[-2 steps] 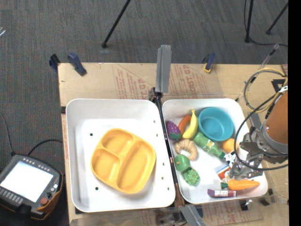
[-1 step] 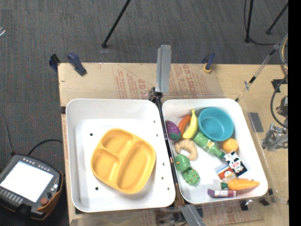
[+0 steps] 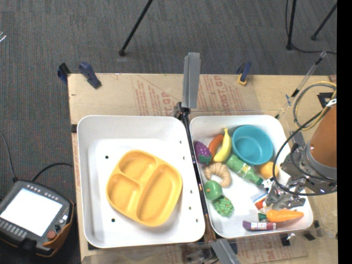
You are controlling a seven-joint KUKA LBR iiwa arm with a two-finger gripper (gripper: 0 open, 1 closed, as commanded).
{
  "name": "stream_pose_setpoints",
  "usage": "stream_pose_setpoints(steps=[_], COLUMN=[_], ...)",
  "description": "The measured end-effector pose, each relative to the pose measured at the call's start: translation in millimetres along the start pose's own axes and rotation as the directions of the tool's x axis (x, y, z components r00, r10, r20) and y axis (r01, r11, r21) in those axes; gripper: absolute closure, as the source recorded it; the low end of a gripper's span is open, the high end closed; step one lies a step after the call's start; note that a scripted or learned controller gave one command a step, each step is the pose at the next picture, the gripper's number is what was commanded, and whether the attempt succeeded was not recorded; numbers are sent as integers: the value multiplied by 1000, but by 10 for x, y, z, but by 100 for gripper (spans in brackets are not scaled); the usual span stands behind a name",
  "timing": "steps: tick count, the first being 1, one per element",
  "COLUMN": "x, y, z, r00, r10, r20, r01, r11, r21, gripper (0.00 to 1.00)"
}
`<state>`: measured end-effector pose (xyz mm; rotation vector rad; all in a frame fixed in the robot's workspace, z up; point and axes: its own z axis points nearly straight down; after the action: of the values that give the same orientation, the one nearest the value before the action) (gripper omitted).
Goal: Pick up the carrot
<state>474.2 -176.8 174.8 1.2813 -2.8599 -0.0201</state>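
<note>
1. The carrot [image 3: 284, 215] is seen lying flat at the near right corner of the right bin [image 3: 220, 124], orange tip pointing right.
2. The pincer [image 3: 281, 198] is poised just above the carrot; whether it is spread or pressed together cannot be told.
3. A purple marker [image 3: 257, 225] lies beside the carrot's left end.
4. A yellow divided plate [image 3: 144, 187] is seated in the left bin [image 3: 96, 131] on the desk [image 3: 137, 92].
</note>
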Motion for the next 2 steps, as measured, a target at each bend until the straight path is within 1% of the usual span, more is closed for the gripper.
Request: stream_pose_setpoints(steps=[1, 2], x=[155, 133], y=[-352, -342], z=[-1075, -2665], r00=[995, 997], r10=[100, -81], r20=[9, 6], r01=[-100, 81], r11=[995, 996], r21=[22, 26], gripper=[100, 100])
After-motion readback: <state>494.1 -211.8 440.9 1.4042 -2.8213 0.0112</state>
